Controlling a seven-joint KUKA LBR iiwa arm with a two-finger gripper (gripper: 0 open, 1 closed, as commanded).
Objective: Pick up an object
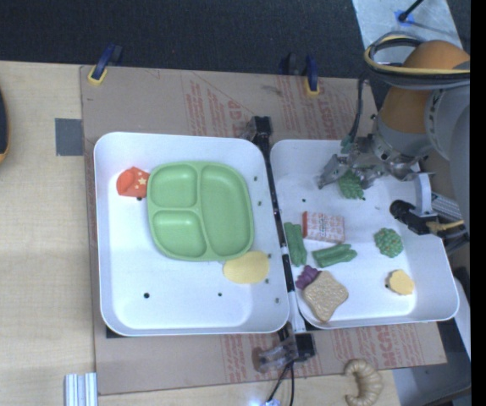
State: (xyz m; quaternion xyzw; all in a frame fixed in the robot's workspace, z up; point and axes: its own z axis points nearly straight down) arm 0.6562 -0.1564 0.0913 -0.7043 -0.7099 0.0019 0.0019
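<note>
Camera view: the grey two-finger gripper sits low in the right shallow white bin, its fingers clamped on a small dark-green leafy toy vegetable near the bin's upper edge. A green divided plate lies in the left white bin.

one fixed camera looks down at a slant on both white bins from above.

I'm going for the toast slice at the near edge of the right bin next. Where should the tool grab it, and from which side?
The toast slice lies flat, so come straight down and pinch across its narrower width. Its upper-left corner sits against a purple piece and its lower edge is near the bin rim, so probably close on the freer left and right edges.
</note>
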